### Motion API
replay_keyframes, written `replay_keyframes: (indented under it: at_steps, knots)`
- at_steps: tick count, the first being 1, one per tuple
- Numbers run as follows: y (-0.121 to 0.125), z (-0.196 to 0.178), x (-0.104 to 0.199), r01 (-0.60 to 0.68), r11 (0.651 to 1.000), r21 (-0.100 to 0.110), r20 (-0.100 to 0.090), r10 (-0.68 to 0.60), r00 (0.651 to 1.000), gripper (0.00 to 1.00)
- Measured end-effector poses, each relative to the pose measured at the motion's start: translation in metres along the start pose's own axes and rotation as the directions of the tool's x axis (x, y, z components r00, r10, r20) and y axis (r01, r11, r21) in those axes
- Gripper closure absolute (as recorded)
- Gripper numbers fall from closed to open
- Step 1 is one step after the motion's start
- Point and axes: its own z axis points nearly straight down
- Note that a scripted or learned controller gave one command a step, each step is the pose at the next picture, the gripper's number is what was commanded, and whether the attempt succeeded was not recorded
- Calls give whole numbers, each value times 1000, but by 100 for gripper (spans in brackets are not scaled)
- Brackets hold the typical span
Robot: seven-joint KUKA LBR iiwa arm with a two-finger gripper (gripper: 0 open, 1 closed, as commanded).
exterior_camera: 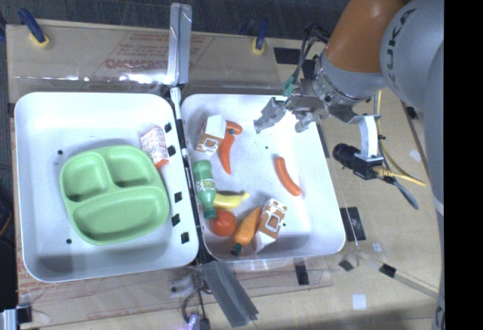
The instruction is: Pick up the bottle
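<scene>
bottle (204,189) | right bin's left wall | base tucked under banana (229,200)

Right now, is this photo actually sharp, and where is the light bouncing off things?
In the camera view, detail is soft throughout: labels on the green bottle are unreadable and the pincer looks slightly smeared. Glare streaks the clear film behind the left bin and brightens both bins' floors. Shadows are faint and short, notably under the green tray.
</scene>
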Motion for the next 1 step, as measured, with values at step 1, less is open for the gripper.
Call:
replay_keyframes:
  at_steps: [1]
  knots:
    - [-56,70,46,-332,943,3,0,332,943,0]
